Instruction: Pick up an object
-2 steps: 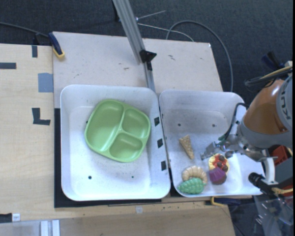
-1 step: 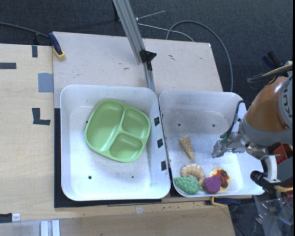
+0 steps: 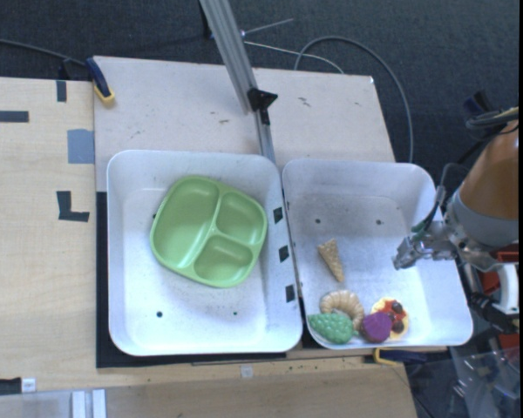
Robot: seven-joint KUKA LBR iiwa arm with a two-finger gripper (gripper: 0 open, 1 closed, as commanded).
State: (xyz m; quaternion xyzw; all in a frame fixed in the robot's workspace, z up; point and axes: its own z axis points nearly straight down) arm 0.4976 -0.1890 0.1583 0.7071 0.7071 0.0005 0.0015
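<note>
Down at the front edge of the right bin (image 3: pixel 366 181), a little cluster sits packed together: green grapes (image 3: pixel 331 326), a purple piece (image 3: pixel 376 326), a croissant-like pastry (image 3: pixel 342 302) just behind them and a yellow-orange item with dark spots (image 3: pixel 393 312) touching the purple one, too small to identify. Farther back, alone on the bin floor, lies a tan cone (image 3: pixel 331 259), tilted. No readable writing or labels anywhere. Over by the right wall, the hand (image 3: pixel 409 252) hangs low inside the bin, well apart from the cluster, nothing visible between its fingers; whether they're spread or closed I cannot tell, it's a blurred grey shape. Orange band and arm run off the right side. Left bin (image 3: pixel 122 259) carries a green divided plate (image 3: pixel 209 231), tilted. Desk (image 3: pixel 174 103) beyond shows scuffs.
</note>
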